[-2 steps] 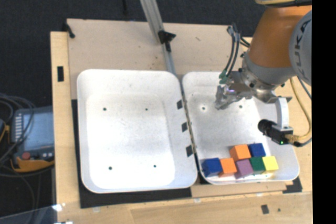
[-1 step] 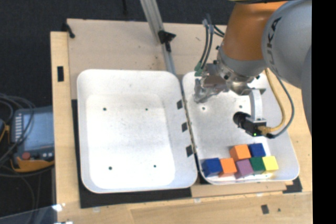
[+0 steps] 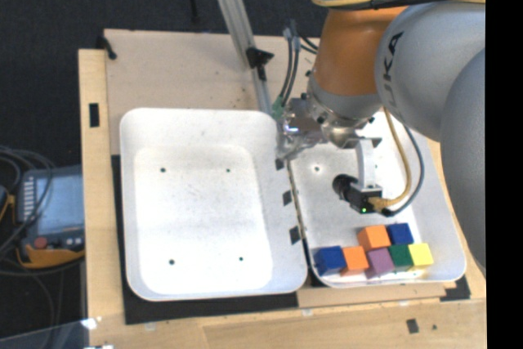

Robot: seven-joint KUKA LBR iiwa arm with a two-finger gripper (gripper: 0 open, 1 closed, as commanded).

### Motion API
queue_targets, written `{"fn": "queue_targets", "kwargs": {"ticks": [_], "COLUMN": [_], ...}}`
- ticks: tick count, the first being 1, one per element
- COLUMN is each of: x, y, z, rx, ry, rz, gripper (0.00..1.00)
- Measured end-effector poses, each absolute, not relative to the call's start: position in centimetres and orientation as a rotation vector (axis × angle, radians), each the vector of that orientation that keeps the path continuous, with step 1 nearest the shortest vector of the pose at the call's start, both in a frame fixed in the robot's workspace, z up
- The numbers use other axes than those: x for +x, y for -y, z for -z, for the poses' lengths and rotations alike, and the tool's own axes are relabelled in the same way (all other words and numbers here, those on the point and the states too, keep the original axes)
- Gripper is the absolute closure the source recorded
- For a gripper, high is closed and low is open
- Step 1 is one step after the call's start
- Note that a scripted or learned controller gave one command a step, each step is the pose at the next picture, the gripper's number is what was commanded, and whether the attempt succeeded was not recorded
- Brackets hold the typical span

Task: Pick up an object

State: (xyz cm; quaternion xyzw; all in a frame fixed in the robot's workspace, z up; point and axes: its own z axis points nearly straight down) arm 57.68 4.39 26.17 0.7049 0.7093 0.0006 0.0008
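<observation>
Several small coloured blocks lie clustered at the front of the right bin (image 3: 327,176). In the front row are a blue block (image 3: 329,259), an orange block (image 3: 355,258), a purple block (image 3: 380,261), a green block (image 3: 400,256) and a yellow block (image 3: 421,254). Behind them sit a second orange block (image 3: 376,236) and a second blue block (image 3: 400,233). My gripper (image 3: 294,131) hangs over the back left corner of the right bin, near the wall between the bins and well behind the blocks. The wrist hides most of it.
The left bin (image 3: 200,200) lies beside the right one. A slanted metal rail (image 3: 233,12) rises behind the bins. The arm's large grey body (image 3: 441,53) covers the back right of the bench. A handheld controller (image 3: 49,212) lies off the bench at left.
</observation>
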Motion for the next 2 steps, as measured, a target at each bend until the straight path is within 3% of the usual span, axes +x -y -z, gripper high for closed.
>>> {"fn": "queue_targets", "kwargs": {"ticks": [1, 2], "x": [58.55, 58.53], "y": [-8.89, -8.53], "z": [-26.10, -26.11], "rx": [2.213, 2.217], "ry": [-2.228, -2.223], "rz": [-0.002, 0.002], "gripper": [1.00, 0.00]}}
